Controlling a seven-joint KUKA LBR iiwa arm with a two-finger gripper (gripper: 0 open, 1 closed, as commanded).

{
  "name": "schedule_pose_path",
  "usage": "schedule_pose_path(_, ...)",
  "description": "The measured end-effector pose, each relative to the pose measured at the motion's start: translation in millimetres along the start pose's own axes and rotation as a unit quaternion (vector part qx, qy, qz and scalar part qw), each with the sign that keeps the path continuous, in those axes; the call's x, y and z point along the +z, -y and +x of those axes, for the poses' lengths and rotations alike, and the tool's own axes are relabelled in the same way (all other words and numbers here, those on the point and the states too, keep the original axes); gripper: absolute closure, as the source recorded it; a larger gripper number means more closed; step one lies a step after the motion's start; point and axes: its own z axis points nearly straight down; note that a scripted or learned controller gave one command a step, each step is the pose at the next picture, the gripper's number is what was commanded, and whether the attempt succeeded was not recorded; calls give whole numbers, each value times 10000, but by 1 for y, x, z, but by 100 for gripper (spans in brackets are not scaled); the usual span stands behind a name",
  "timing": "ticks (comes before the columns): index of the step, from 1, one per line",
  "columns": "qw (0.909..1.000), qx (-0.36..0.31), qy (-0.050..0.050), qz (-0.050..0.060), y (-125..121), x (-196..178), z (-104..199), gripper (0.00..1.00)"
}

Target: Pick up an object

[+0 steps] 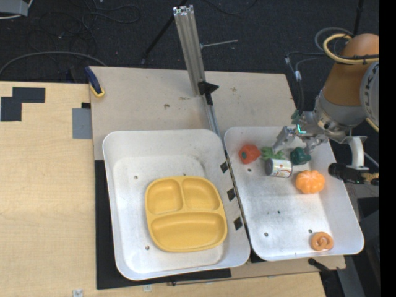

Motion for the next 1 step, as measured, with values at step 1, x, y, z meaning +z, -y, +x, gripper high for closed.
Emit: schedule_pose_path(1, 10000, -1, 1, -8, 0, -1, 0, 0)
